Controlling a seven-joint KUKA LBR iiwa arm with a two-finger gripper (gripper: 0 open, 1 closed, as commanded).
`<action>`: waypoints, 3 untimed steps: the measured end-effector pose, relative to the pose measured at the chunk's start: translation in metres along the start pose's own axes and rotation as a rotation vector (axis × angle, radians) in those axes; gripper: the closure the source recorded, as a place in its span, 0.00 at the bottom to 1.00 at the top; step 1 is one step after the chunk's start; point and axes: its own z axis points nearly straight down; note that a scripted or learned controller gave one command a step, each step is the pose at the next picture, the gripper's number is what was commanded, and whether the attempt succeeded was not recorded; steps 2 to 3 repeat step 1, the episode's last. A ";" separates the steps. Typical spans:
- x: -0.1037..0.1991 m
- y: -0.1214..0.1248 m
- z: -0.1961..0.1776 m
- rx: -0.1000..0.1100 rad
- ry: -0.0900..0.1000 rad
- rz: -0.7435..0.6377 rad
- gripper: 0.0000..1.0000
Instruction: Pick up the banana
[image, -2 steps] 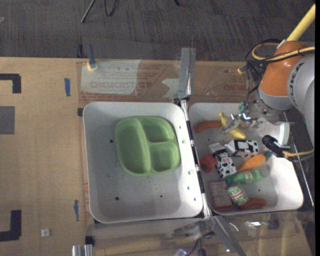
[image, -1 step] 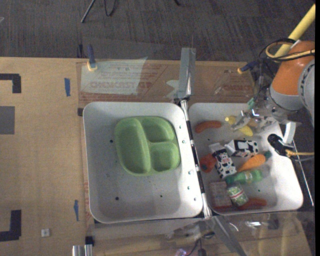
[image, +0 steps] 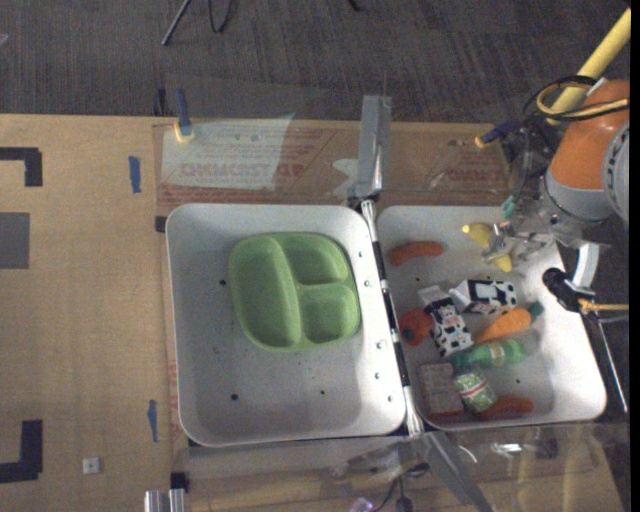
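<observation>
Arm (image: 590, 165) upper right stands highest: glossy orange band over a grey wrist, with cables and a yellow hose looped above. The gripper (image: 516, 238) is a cluttered metal assembly at the top right of the right bin (image: 590, 395); can't tell if it's open or closed. The banana (image: 480, 234) is smooth yellow plastic and curved. One end pokes out left of the gripper, and a second yellow bit shows just below it, so the gripper sits over the banana's middle. Whether it's gripped isn't visible. Next out is a red sausage (image: 415, 252), a rounded cylinder lying flat to the left of the banana. Below are two boxy black-and-white cow-print cartons (image: 486, 294), near each other. An orange tapered carrot (image: 506, 324) with a green tip lies slanted just beside them. A round red piece (image: 413, 323) is at the bin's left wall. Lower down are a green bottle (image: 496, 354) on its side and a small labelled green container (image: 476, 389). A flat brownish packet (image: 437, 380) and a red elongated item (image: 511, 406) lie by the bottom rim. Both bins are shallow matte white with rounded corners, joined at a metal strip (image: 374, 150). The left bin (image: 200, 400) holds a matte green divided plate (image: 295, 290) with three compartments and a soft square outline. The bench (image: 80, 330) is tan board with blue tape tabs (image: 134, 173).
</observation>
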 end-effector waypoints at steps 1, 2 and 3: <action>0.057 0.004 -0.154 -0.024 -0.008 0.001 1.00; 0.057 0.004 -0.154 -0.024 -0.008 0.001 1.00; 0.057 0.004 -0.154 -0.024 -0.008 0.001 1.00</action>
